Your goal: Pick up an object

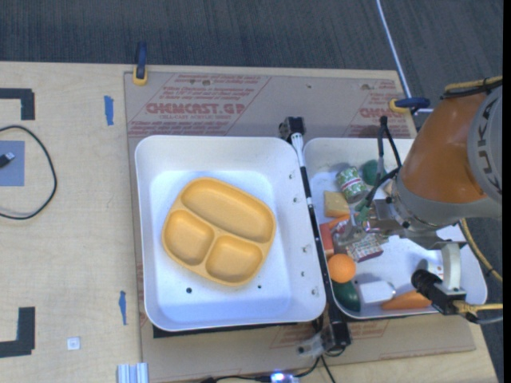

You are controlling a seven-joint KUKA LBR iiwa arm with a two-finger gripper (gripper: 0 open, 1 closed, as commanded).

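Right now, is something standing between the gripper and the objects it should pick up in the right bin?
Nothing visible does. The gripper is already down among the cluttered objects in the right bin, beside the orange ball.

One fixed camera looks down at a slant on both bins (152, 238) from above.

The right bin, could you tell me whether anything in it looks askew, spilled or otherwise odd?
Nothing looks spilled or damaged. The right bin holds a loose jumble: an orange ball, a small can lying tilted, and other items crowded along its left side. The yellow tray lies flat in the left bin.
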